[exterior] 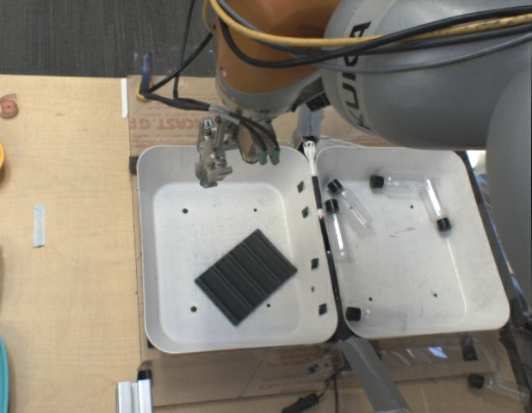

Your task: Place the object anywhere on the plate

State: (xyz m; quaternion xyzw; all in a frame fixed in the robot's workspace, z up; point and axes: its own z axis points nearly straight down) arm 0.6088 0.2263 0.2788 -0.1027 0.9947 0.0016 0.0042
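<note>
A black ribbed plate [246,276] lies flat and turned diagonally in the left bin [163,317], toward its front. My gripper [213,177] hangs over the back left part of that bin, well behind the plate and apart from it. I see nothing clearly between its tips from this angle. Clear tubes with black caps lie in the right bin [473,308]: one [349,206] near the divider, one [436,205] at the back right, and one [397,181] along the back.
The large grey and orange arm [369,50] spans the back of both bins and hides their rear edge. A small black piece [352,314] sits at the right bin's front left corner. Wooden bench [59,231] extends to the left.
</note>
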